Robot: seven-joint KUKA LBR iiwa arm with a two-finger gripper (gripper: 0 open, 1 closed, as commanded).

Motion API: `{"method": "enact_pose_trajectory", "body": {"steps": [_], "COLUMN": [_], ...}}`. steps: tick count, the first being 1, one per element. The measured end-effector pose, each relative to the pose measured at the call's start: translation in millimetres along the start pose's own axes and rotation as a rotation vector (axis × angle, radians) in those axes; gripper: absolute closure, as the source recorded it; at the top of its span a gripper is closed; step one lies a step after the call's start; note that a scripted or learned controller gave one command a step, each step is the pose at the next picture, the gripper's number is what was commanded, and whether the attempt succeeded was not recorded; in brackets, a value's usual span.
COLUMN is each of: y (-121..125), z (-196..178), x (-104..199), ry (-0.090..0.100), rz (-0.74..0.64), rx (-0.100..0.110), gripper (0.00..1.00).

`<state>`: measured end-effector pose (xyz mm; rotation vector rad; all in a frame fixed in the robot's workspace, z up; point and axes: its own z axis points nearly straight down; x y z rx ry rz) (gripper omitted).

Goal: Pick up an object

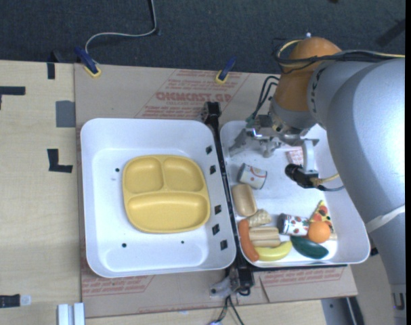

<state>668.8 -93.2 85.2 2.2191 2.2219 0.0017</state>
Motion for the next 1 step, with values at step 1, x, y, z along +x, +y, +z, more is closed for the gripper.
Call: {"method": "enact_pose_trajectory", "body": {"steps": [1], "y": [0.3], "z": [-10.4], "x": [0.1], "ry": [0.000], "rz": [-0.001], "rx": [-0.001], "gripper": [1.00]}}
